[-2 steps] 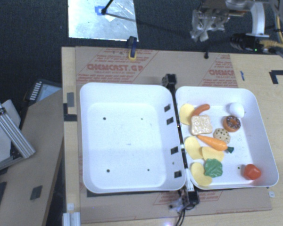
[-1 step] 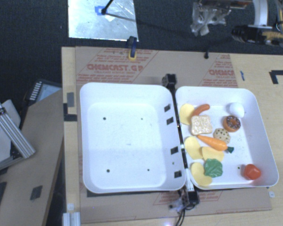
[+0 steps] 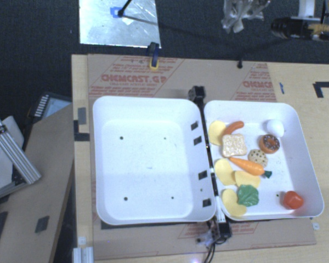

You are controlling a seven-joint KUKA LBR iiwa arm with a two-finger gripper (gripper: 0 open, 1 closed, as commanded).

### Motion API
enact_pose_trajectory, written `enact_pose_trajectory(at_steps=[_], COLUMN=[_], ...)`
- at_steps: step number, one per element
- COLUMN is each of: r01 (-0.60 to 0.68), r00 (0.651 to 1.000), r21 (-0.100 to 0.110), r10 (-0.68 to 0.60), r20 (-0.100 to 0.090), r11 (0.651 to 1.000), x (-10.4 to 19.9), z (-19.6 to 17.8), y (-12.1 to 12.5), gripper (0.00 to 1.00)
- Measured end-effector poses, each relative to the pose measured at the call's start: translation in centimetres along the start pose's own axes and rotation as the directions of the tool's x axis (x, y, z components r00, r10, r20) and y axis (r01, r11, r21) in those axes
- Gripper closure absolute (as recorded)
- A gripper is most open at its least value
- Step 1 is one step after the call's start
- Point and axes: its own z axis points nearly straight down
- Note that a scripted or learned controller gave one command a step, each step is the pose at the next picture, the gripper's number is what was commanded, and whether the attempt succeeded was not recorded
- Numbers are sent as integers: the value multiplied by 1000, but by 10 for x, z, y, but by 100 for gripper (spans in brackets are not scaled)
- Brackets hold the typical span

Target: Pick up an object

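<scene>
So the gripper (image 3: 242,12) is parked way up at the top of the frame, well off the bench and nowhere near either bin. It's a blurry, pale tangle up there, so I can't tell how it's set, and I see nothing in it.

My read: this is the very start of a try. Nothing's picked yet, and the arm has to swing down over the right bin (image 3: 309,174), since that's where all the stuff is.

What's in there: a slice of toast (image 3: 234,145) near the middle, a sausage (image 3: 233,127) just above it, a carrot (image 3: 247,165) lying at a slant below, a donut (image 3: 270,143), a cookie (image 3: 257,156), a white egg (image 3: 274,127), some yellow chips (image 3: 225,171), a green leafy piece (image 3: 248,195), and a tomato (image 3: 293,200) off by itself in the near right corner.

The left bin (image 3: 109,163) sits just beside it.

If I had to bet, the tomato or the egg is the easy target, since the middle pile is crowded and things touch each other.
</scene>
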Motion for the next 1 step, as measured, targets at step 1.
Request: enact_pose_trajectory(at_steps=[1], r01=[0], r00=[1000], r21=[0], r10=[0], r20=[0], r11=[1000], x=[2], z=[-23], y=[0], gripper=[100])
